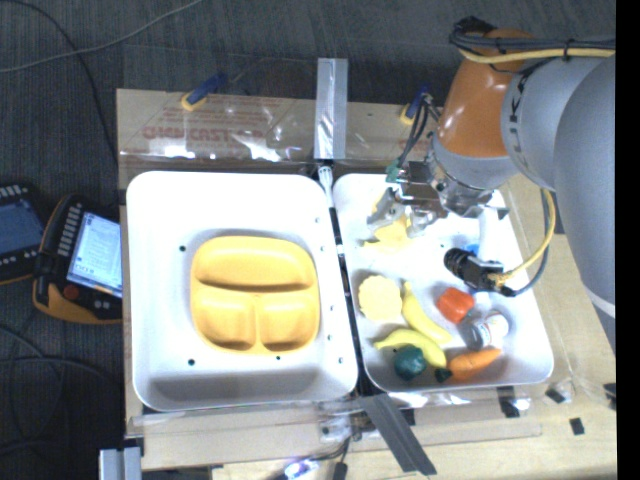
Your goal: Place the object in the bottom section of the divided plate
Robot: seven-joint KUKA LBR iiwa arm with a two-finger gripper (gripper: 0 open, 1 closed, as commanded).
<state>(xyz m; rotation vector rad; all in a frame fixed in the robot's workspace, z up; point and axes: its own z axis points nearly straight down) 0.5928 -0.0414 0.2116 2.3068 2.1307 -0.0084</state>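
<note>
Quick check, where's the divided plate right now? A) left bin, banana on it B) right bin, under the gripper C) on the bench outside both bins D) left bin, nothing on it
D: the yellow plate sits in the left bin with all its sections bare, while the banana lies in the right bin.
</note>
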